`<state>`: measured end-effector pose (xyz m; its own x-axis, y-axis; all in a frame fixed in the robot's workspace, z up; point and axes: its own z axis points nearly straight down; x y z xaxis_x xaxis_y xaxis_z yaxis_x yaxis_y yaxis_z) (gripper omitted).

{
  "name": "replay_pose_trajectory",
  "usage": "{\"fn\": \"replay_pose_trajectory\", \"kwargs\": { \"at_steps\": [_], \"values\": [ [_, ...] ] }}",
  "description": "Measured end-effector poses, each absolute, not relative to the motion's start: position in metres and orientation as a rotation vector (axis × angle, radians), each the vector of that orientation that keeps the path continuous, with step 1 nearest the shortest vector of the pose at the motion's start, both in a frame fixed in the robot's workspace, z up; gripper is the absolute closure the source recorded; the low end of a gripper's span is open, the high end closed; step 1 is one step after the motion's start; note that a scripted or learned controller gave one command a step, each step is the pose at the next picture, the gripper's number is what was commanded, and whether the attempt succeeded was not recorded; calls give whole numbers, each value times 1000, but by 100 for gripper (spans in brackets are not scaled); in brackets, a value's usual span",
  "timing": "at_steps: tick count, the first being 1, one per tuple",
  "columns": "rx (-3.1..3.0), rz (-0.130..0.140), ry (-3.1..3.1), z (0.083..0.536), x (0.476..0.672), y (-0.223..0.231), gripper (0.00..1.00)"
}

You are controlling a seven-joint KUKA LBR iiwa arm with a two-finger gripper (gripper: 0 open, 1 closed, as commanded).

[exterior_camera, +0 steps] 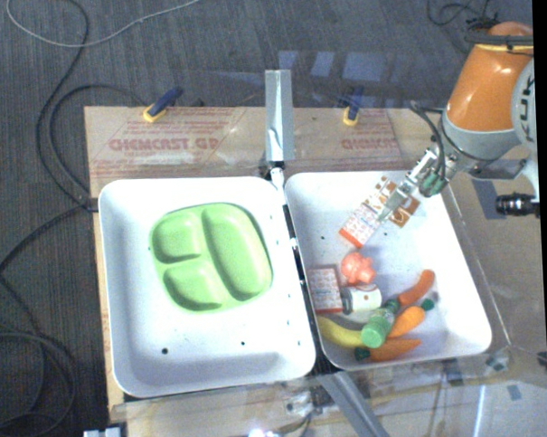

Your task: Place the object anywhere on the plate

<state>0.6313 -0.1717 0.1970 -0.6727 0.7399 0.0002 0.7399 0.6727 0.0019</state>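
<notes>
The green divided plate [212, 254] lies in the left bin [135, 355], with nothing on it. My gripper [396, 202] hangs over the upper part of the right bin [466, 286], below the orange wrist band. A small orange and white box [361, 224] slants down and left from the fingertips, its upper end caught between them. The gripper is shut on that box, and the box looks raised off the bin floor. The plate lies well to the left, past the ridge between the bins.
In the right bin's lower half lie a red strawberry-like toy [355, 267], a small red and white carton [324, 289], a white can [363, 300], a banana [337, 332], a green bottle [379, 324] and several carrots [412, 293]. A metal post [275, 122] stands behind the bins.
</notes>
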Motion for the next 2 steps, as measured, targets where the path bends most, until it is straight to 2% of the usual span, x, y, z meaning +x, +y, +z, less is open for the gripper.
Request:
{"fn": "replay_pose_trajectory", "kwargs": {
  "at_steps": [1, 2],
  "values": [
    [1220, 0, 2896, 184, 624, -63, 100],
    [977, -3, 2984, 184, 642, -76, 100]
  ]
}}
